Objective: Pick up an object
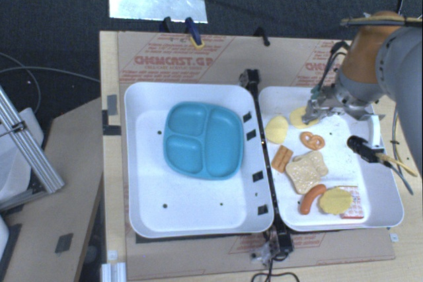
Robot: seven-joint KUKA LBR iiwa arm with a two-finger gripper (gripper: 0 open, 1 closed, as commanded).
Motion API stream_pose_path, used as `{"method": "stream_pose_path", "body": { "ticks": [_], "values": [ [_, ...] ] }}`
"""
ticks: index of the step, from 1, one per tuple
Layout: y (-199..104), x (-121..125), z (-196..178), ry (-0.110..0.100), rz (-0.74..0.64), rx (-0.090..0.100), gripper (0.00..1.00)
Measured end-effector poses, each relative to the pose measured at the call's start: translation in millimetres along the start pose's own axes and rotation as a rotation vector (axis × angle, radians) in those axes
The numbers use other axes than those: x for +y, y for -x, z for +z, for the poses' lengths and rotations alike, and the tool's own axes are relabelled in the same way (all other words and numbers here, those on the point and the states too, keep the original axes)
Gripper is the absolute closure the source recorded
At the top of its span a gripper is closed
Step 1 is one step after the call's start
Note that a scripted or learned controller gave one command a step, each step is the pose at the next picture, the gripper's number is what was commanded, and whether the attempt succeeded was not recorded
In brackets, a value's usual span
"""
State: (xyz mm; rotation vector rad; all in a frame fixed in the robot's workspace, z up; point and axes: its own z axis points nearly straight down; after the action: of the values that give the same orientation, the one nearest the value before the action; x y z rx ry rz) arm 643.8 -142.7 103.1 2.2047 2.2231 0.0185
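My gripper [314, 109] is low over the back of the right bin [390, 208], reaching in from the right. Its tip is at a pale yellow piece [299, 117], which it partly covers; whether it holds the piece is hidden. Toy foods lie in front of it: a yellow lemon-shaped piece [276, 129], a small pretzel [312, 140], an orange ridged piece [281, 158], a slice of toast [306, 172], a red sausage [312, 199] and a yellow round piece [336, 200] on a printed card.
The left bin [145, 208] holds a blue divided plate [202, 140] near its middle. A black divider [260, 142] with clips runs between the two bins. The bins' walls rise around the foods.
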Motion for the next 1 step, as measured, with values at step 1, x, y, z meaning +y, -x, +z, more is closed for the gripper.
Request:
{"method": "stream_pose_path", "body": {
  "ticks": [1],
  "values": [
    [-98.3, 5.5, -87.6, -0.006, -0.005, 0.002, 1.00]
  ]
}}
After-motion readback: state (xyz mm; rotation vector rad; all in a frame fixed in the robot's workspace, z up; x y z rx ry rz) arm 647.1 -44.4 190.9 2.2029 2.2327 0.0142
